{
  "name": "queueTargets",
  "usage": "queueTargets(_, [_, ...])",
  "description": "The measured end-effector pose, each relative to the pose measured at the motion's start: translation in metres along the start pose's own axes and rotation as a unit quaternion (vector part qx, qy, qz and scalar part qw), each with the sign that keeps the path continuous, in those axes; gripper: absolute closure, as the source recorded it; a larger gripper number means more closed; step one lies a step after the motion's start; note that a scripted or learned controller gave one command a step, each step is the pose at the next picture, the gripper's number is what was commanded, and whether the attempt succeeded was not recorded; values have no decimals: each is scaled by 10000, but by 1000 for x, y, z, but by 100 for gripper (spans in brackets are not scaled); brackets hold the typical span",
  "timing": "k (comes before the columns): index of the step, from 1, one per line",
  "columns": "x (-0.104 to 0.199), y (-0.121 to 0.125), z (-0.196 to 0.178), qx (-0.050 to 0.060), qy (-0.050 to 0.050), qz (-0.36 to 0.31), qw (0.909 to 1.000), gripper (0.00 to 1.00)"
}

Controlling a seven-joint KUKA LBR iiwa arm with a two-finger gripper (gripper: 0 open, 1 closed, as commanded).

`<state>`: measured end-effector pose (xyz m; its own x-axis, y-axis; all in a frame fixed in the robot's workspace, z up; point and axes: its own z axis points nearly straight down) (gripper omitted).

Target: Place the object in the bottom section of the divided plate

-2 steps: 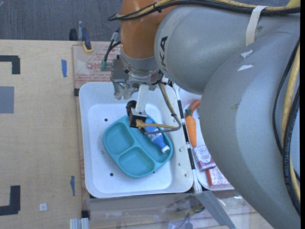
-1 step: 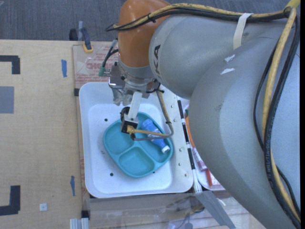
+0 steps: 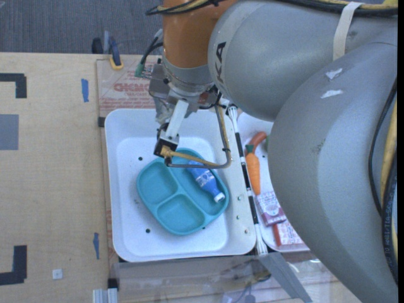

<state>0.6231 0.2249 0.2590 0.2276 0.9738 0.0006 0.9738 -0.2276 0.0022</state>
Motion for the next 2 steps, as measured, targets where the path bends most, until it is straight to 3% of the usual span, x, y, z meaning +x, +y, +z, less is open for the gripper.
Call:
queueTargets(1, [12, 41, 23, 2, -1, 1595, 9872, 100])
queueTargets(2, [15, 40, 12, -14, 3, 1566, 9877, 100])
